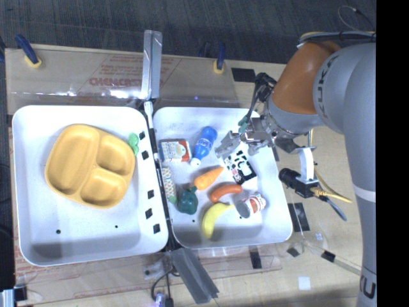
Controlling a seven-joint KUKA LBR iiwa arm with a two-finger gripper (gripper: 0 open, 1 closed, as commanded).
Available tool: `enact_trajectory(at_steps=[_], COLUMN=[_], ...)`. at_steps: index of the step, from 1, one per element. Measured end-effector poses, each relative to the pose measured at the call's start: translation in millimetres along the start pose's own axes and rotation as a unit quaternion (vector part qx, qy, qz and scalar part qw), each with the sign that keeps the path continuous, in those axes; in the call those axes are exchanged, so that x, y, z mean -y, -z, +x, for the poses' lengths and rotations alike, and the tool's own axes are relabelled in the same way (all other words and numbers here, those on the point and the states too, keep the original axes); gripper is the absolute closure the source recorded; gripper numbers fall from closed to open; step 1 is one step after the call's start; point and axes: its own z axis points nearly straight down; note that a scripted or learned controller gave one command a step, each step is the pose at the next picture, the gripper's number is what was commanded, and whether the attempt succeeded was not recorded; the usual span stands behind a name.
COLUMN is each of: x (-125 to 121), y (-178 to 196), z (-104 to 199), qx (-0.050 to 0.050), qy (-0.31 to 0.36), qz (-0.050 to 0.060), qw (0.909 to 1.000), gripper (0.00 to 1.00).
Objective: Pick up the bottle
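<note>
The blue bottle [204,142] lies tilted in the right bin [268,229], near its back middle, with its white cap towards the front left. My gripper [231,151] hangs low over the same bin, just right of the bottle and a short way from it. A black-and-white tag sits on the gripper's near side. I see nothing held in the gripper.
Around the bottle lie a small carton [174,150], a carrot [208,177], a sausage [225,190], a banana [213,217], a teal toy [187,201] and a can [253,204]. The left bin [25,235] holds a yellow divided plate [89,165] and a green piece [133,141].
</note>
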Motion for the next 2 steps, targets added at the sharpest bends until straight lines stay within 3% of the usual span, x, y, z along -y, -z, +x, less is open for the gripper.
enact_trajectory(at_steps=[1, 2], x=[-83, -83], y=[-94, -83], z=[38, 41], qx=[-0.001, -0.001], qy=[-0.166, -0.162], qz=[-0.001, 0.0], qw=[0.9861, 0.9868], gripper=[0.0, 1.0])
